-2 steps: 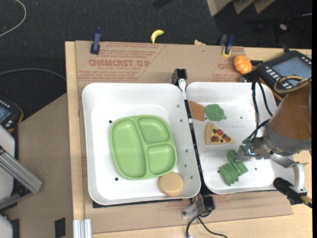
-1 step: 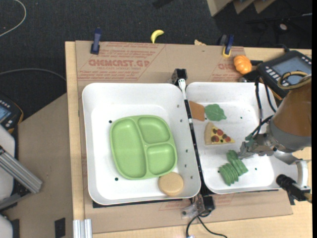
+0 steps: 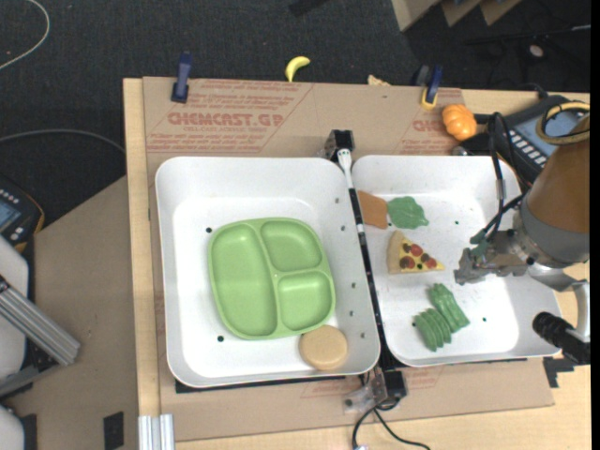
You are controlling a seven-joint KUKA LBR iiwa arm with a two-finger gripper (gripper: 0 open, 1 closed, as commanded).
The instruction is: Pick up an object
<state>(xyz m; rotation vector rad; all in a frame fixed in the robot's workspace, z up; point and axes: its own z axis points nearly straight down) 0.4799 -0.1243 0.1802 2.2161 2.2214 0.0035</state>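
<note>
The right bin [image 3: 497, 340] holds a pizza slice [image 3: 411, 253], a green leafy piece [image 3: 407, 212], an orange-brown flat piece [image 3: 373, 211] at its left wall and a dark green ridged vegetable [image 3: 439, 317]. My gripper [image 3: 472, 268] hangs over the right half of this bin, just right of the pizza slice and above the ridged vegetable. It reaches in from the right below the orange wrist band [image 3: 567, 195]. Nothing shows between its fingers.
The left bin [image 3: 183, 251] bears a green divided plate [image 3: 270, 276] and a tan round cookie [image 3: 324, 347] at its front right. A small orange fruit [image 3: 458, 120] and a yellow banana [image 3: 296, 66] lie on the cardboard behind the bins, with blue clamps [image 3: 181, 78].
</note>
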